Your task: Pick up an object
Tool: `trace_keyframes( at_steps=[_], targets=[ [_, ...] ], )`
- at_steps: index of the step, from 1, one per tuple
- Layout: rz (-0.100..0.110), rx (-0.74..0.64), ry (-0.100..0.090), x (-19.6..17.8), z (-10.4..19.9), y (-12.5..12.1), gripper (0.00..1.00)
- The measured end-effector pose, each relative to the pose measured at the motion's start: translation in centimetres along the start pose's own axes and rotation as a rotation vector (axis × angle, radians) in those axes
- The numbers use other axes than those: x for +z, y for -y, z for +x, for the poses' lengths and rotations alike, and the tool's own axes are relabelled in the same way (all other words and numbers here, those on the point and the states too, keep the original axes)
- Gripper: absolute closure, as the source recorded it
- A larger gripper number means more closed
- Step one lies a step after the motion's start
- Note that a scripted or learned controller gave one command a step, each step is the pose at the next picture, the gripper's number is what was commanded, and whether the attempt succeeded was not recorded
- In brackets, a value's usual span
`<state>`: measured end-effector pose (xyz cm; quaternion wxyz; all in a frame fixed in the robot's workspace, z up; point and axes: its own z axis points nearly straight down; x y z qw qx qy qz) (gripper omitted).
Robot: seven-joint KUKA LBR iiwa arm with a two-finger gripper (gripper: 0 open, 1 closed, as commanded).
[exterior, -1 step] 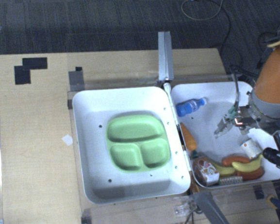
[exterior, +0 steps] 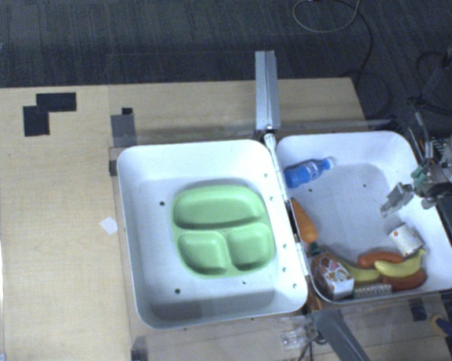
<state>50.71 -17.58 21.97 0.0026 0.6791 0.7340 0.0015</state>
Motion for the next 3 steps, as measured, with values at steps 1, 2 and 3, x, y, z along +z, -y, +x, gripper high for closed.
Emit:
trace_keyframes(
  at_steps=[1,2,3],
  targets=[
    [-0.005,-0.003,0.001,-1.1,0.1,-0.2,1.0],
    [0.001,-0.035,-0.001,-0.4,0.3,-5.9,1.0],
    [-0.002,-0.008,0.001,-13.5,2.9,-10.7,1.0]
  ],
)
